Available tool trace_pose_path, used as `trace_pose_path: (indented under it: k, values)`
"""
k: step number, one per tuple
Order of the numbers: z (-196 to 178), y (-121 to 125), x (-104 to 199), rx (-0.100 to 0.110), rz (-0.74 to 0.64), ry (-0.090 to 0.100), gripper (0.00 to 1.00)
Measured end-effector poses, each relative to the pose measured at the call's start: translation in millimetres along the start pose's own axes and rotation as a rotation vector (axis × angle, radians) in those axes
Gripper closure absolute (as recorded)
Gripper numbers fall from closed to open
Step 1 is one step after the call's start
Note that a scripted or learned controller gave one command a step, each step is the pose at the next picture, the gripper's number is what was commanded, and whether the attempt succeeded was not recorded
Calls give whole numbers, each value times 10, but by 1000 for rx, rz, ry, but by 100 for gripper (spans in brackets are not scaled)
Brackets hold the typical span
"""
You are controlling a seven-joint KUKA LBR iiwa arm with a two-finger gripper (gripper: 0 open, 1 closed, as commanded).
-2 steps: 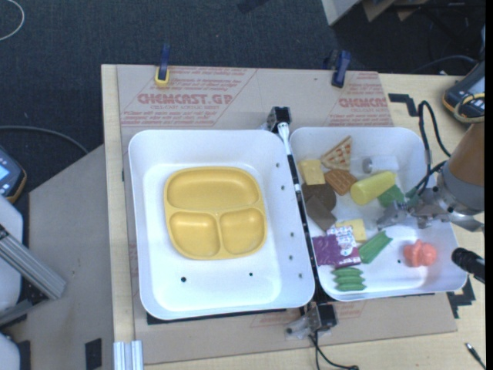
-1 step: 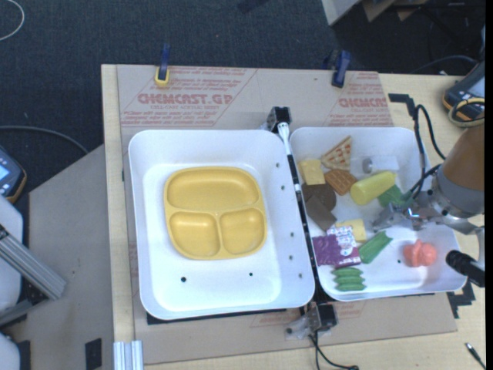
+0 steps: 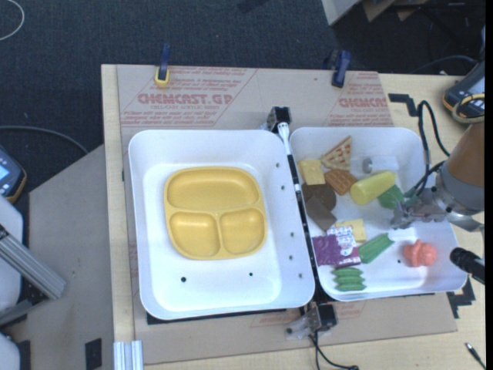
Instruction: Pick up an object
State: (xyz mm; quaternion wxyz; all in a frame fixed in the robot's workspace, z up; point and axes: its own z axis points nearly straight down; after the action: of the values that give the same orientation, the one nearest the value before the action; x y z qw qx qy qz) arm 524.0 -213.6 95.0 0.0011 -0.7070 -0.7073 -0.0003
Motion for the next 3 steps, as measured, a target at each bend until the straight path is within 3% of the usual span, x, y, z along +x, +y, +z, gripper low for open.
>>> trace_pose_path:
  k: [1, 2, 3]
  values:
    - [-611, 91, -2, -9, -1, -6, 100]
    - [-1086, 24, 31, -7, 0, -5, 100]
    - [-1315, 35, 27, -7, -1, -5, 100]
